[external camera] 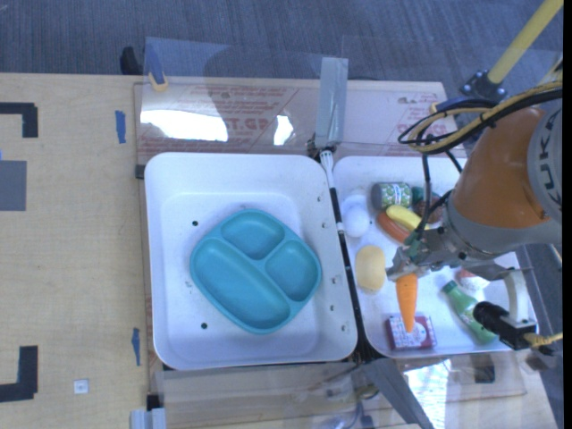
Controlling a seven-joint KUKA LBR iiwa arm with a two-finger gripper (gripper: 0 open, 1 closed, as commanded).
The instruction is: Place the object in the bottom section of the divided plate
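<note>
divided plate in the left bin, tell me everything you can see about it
The divided plate is teal and looks like smooth plastic, with a rounded outline and raised ridges splitting it into three sections: one large section along the lower left and two smaller ones at the top and right. It lies flat and turned at an angle on the floor of the left bin, roughly in the middle, clear of the walls. Nothing lies in any section.

I work in a robotics lab, not a home. My table (63,239) is bare plywood marked with black squares and strips of blue tape (120,126). Two shallow white bins (170,257) sit side by side behind clear plastic guards. Loose black and yellow cables (447,119) trail over my grey and orange arm (500,186). Grey carpet (268,16) lies beyond.
</note>
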